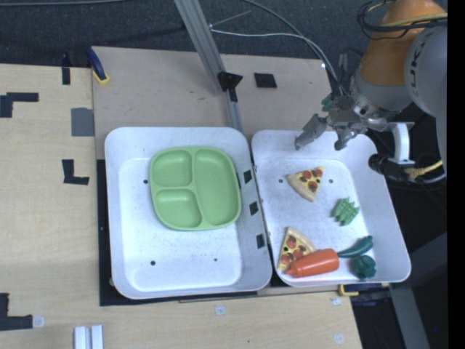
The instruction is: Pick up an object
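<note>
My gripper hangs over the far edge of the right bin, its two fingers spread open with nothing between them. A pizza slice lies just in front of it. A green leafy piece rests to the right of that slice. Along the near edge sit a second pizza slice, an orange carrot and a dark green vegetable.
The left bin holds a green divided plate. A metal pole slants down toward the gap between the bins. Cables trail behind the arm at the right.
</note>
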### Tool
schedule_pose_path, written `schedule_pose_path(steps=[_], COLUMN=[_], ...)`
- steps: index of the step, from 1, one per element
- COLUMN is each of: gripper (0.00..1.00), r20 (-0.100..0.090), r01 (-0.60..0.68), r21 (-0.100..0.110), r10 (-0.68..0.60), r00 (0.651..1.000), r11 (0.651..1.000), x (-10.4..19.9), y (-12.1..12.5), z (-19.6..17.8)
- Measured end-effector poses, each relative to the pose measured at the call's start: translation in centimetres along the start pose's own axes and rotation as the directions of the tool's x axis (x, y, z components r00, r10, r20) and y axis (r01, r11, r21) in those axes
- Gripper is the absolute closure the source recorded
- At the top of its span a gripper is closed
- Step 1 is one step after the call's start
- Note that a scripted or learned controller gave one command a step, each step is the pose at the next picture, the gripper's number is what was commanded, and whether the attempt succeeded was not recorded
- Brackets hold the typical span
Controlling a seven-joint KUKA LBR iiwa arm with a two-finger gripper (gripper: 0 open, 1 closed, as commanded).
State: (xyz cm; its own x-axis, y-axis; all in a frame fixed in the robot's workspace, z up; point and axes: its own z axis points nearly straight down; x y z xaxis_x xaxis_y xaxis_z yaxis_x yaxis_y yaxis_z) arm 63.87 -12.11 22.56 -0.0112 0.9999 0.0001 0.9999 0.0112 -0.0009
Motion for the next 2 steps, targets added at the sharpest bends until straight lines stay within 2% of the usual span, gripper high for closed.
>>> schedule_pose_path(steps=[1, 2], gripper=[0.00, 0.00], r20=[0.002, 0.000], r01=[-0.010, -0.009], r21=[0.003, 0.006], r10=[0.010, 0.009], r00=[1.000, 1.000], r11=[1.000, 1.000], x=[-0.2, 0.5], y=[-0.1, -0.1], z=[4.3, 10.7])
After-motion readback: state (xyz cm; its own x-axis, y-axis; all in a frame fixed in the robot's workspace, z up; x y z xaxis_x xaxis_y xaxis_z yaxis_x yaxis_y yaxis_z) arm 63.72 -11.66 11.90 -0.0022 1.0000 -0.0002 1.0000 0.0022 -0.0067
